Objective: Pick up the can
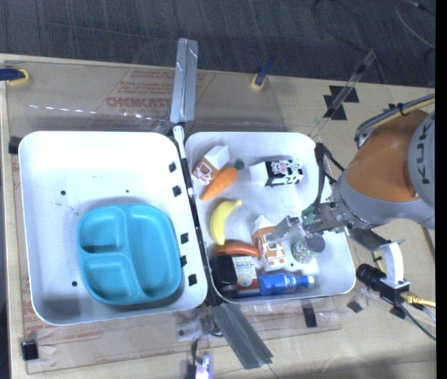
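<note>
The can (303, 250) stands in the right bin (235, 142) near its right wall, seen from above as a small round silver-green top. My gripper (297, 230) hangs low in the bin directly over the can's upper-left side, partly covering it. The grey wrist and orange band (379, 172) reach in over the bin's right wall. Whether the can sits inside the gripper cannot be made out.
Crowded around the can are an orange-white carton (271, 249), a blue bottle (284, 283), a sausage (235, 249), a banana (221, 218), a carrot (219, 181) and a cow-patterned box (283, 171). The left bin (50, 152) holds a blue divided plate (129, 253).
</note>
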Action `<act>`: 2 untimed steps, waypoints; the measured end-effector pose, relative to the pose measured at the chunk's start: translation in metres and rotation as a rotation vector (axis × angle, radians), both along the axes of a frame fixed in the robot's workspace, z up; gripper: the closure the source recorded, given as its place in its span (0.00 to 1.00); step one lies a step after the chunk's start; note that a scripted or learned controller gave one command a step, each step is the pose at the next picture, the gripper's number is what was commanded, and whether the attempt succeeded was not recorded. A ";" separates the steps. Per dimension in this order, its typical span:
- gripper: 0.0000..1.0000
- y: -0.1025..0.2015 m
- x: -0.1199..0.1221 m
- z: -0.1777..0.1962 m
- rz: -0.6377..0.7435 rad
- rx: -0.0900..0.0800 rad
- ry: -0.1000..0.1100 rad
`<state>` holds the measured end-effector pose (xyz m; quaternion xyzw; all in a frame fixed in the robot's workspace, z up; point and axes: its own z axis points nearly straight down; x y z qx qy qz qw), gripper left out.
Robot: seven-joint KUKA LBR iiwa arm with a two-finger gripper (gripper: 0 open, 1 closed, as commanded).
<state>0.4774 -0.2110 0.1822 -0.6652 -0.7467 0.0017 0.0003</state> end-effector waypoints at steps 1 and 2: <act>0.00 0.000 0.000 0.000 0.000 0.000 0.000; 0.00 0.000 0.013 0.009 0.060 0.002 -0.001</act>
